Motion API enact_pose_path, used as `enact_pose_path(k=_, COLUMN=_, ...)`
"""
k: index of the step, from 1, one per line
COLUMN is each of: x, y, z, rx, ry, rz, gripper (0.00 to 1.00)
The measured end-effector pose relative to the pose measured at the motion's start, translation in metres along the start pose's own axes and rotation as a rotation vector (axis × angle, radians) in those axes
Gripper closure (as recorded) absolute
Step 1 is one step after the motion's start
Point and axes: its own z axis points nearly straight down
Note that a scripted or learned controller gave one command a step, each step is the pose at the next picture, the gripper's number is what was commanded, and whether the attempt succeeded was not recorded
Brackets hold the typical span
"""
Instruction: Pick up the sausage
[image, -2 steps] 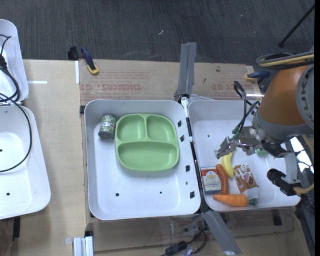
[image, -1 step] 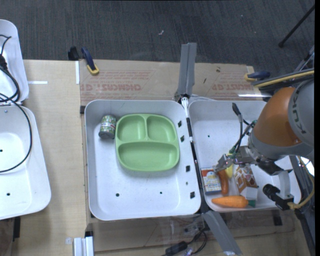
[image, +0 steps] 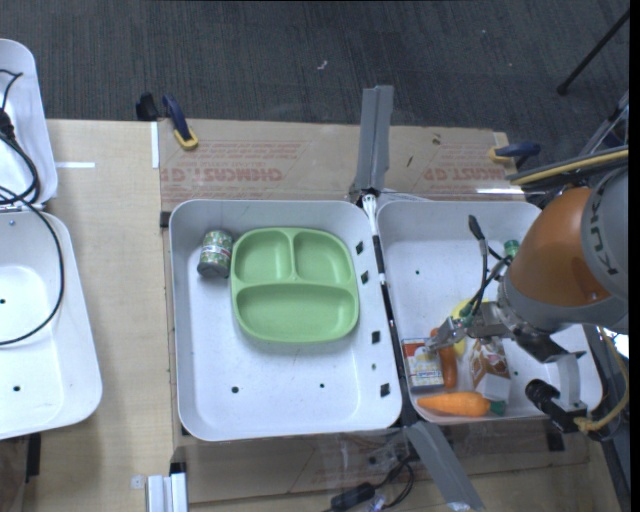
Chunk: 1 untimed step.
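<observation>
Camera view: wooden bench (image: 110, 160), dark floor (image: 250, 50).

Sausage (image: 449, 368) half under hand (image: 452, 338)

My arm (image: 560, 260) reaches in from the right edge of the surface, its orange band uppermost and the grey wrist bent down toward the near right corner. The gripper (image: 447, 338) hangs low over the right bin's near half, pointing left. I cannot read the finger state from this angle.
</observation>
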Motion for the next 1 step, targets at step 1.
enact_pose_path(k=1, x=-0.0003, y=-0.0012, z=-0.0071, rx=0.006, ry=0.001, rz=0.001, gripper=1.0)
